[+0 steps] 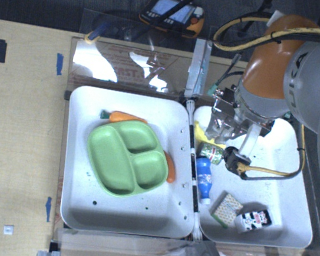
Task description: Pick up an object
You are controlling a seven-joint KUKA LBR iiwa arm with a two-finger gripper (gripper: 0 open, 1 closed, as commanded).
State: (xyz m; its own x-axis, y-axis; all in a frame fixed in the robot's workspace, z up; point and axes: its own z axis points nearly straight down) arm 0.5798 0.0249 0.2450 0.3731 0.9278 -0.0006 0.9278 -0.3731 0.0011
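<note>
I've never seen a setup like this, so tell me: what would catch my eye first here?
Most likely the big grey arm with its orange band, reaching in from the right over the right bin, its gripper low near a yellow item and a small green can. Next, the green divided plate in the left bin, with an orange carrot at its upper edge.

A black and orange handheld pendant (172, 12) lay beyond the bins, and blue tape marks (59, 63) dotted the wooden bench (16, 133).
</note>
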